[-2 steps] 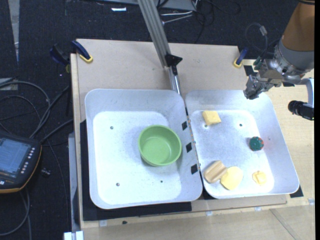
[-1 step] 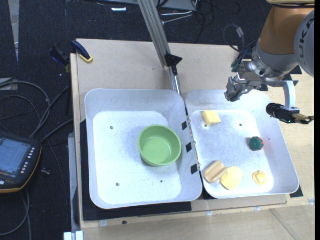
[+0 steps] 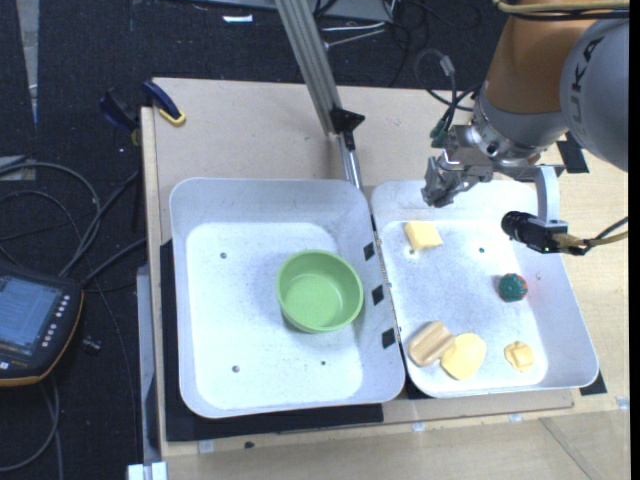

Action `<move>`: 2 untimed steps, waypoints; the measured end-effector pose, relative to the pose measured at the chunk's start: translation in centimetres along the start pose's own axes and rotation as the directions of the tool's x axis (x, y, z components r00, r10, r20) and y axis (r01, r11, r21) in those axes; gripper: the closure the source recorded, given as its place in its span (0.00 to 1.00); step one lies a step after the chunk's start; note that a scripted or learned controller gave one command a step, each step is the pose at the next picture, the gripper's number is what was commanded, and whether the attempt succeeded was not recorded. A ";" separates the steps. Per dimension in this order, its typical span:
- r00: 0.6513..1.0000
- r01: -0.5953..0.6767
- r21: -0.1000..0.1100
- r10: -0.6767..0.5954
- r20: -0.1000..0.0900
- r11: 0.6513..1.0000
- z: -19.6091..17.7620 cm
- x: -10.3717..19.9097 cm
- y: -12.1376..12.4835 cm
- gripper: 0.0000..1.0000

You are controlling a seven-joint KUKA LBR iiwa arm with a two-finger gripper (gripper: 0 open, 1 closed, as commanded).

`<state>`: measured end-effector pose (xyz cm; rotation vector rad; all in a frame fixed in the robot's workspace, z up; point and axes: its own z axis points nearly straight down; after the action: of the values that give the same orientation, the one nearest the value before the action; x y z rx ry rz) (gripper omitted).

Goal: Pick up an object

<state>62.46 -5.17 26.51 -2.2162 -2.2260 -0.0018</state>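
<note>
My gripper [image 3: 440, 194] hangs over the far left corner of the right bin [image 3: 565, 308], just above and right of a yellow block [image 3: 423, 235]. Nothing shows between its dark fingers. A small green and red ball [image 3: 513, 287] lies toward the bin's right side. Near the front edge sit a tan bread-like piece [image 3: 429, 342], a round yellow piece [image 3: 463, 356] touching it, and a small yellow toy [image 3: 518, 355].
A green bowl [image 3: 320, 290] stands in the left bin [image 3: 215, 268]. A slanted metal pole [image 3: 315, 63] runs down to the seam between the bins. A black fitting [image 3: 530, 228] juts from the arm over the right bin.
</note>
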 end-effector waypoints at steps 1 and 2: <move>1.000 0.000 0.000 0.000 0.000 1.000 -0.4 5.0 -1.5 1.00; 1.000 0.001 0.001 -0.001 0.000 1.000 -0.5 10.2 -2.7 1.00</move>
<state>59.71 5.02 27.07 -2.2152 -2.2264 -0.0012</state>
